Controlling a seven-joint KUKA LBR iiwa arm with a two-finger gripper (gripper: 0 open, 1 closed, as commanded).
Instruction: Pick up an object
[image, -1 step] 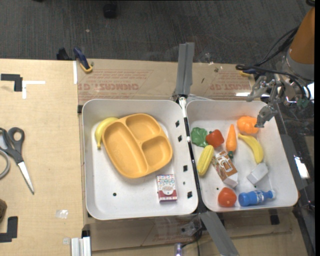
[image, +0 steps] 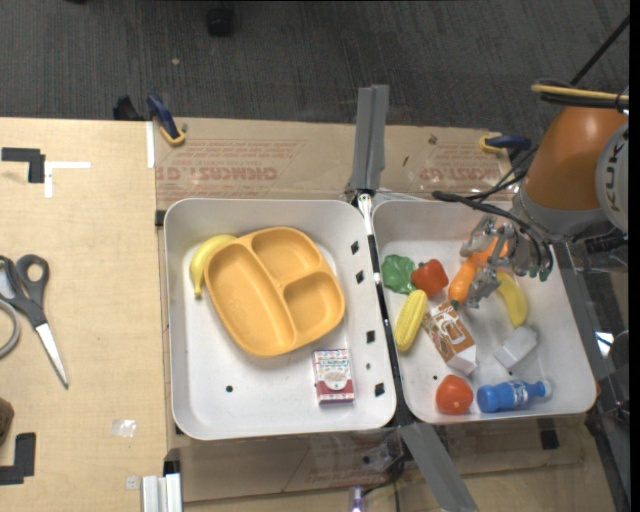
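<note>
Upside-down printed lettering on the cardboard sheet (image: 262, 160) behind the bins, too blurred to read reliably

Two bins sit side by side. In the left bin (image: 185, 330) a divided plate (image: 272, 290) lies in the middle, a banana (image: 205, 258) just at its left edge and a small box (image: 334, 376) in front of it. The right bin (image: 572, 330) holds a corn cob (image: 410, 318), a carton (image: 451, 335), a tomato (image: 453, 395) and a bottle (image: 510, 395) along its front. Scissors (image: 35, 310) lie on the bench, well left of the bins.

Pale wooden bench (image: 80, 330) with two white bins (image: 200, 400) side by side, scissors (image: 35, 310) at left.
</note>
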